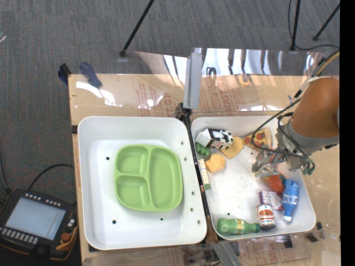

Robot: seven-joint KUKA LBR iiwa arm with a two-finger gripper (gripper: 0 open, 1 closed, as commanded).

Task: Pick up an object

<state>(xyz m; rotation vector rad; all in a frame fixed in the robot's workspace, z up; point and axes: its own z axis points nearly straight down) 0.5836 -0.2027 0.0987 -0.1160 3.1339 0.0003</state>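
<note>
Bottles and cans crowd the lower right of the frame: a green bottle (237, 225), a small can (267, 216) and a blue bottle (290, 199) lie loose in the right bin (222, 204), ready for picking. Above them the claw (270, 163) hangs low over a red item (274, 182); I cannot tell its spread. Left, a green tray (148, 177) sits apart.

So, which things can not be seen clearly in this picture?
- Hand, camera view: the wrist above covers most of it, so its grip is unclear.
- Red object in the right bin: partly under the hand, kind unknown.
- Labels on the small can and blue bottle: too small to read.
</note>
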